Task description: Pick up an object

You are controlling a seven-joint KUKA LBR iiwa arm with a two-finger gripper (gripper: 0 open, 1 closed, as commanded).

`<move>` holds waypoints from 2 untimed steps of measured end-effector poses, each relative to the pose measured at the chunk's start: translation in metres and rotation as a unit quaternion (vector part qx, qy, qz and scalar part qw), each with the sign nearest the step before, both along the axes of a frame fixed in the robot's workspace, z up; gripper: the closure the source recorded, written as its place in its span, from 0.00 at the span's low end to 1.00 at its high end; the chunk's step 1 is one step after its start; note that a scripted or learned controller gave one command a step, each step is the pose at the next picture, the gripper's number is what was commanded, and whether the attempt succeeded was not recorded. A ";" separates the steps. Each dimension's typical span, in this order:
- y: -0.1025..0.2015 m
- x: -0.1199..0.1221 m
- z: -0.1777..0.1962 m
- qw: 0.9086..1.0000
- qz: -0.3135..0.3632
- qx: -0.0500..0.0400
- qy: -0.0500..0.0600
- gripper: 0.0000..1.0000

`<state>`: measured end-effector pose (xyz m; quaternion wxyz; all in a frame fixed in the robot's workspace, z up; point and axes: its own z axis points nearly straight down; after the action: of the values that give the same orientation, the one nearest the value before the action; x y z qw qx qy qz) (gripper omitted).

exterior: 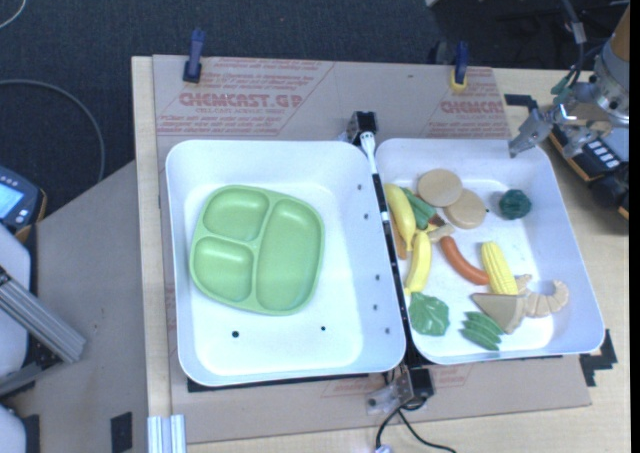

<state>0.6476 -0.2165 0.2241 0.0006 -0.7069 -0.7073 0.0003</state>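
toys, any one of them would do as the pick, and all lie in the right bin [572, 271], none lifted. going left to right: left bin [185, 271] carries a green divided plate [258, 249], nothing else worth grabbing there. right bin, from its left wall: two bananas [408, 233] end to end, a green leafy piece [429, 313] below them, two tan round discs [450, 197] touching each other near the top, an orange sausage [464, 258], a corn cob [498, 267], a green pea pod [482, 330], a tan wedge [502, 310], a pale shrimp-like piece [548, 297], and a dark green lump [514, 204] on its own near the top right.

pincer [528, 133] sits over the back right corner of the right bin, above the rim, well apart from every toy. fingers look slightly spread with nothing between them, though it's small and hard to be sure.

progress: nothing done as far as i can judge. approach, descent, closing and lift all left. the dark green lump is nearest and stands clear of neighbours; the middle cluster is crowded.
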 end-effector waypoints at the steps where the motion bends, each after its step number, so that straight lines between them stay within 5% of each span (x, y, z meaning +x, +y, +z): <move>1: 0.010 -0.040 -0.133 1.000 -0.001 0.002 0.005 0.00; 2: 0.046 -0.021 0.027 1.000 0.003 -0.002 -0.011 0.00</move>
<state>0.6264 -0.1709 0.2511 -0.0087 -0.7048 -0.7093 -0.0055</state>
